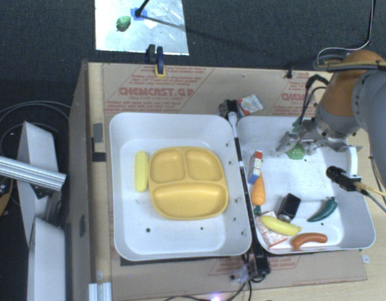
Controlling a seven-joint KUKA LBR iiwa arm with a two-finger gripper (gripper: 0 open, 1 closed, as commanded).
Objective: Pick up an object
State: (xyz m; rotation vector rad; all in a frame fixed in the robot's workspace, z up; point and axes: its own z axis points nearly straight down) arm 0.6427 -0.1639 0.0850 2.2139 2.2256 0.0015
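Over the right-hand bin (367, 231), near its far wall, the gripper (297, 144) hangs low above a small green object (297, 153), possibly a toy vegetable; its exact kind cannot be made out. Whether the gripper is apart, together or clamped on anything cannot be told, as the wrist hardware masks the tips. The green object appears to rest on the bin floor directly beneath the tool, so I judge it the intended pick and not yet secured.

Other contents of this bin lie well apart from the tool: a carrot (258, 190) and a small red-and-white packet (257, 165) along the near-centre wall, a black block (288, 205), a banana (280, 225), a sausage (309, 239) and a green chilli pepper (322, 210). The left-hand bin (127, 231) holds a yellow divided plate (187, 182) with a corn cob (141, 170) just beside it.

Risks, as judged:
- The green object is small and likely rounded; an off-centre closure could squirt it sideways.
- It sits near the bin's far wall; a descent slightly off line could catch the rim.
- Closing too high would miss the object altogether.
- Loose cables at the wrist could snag.
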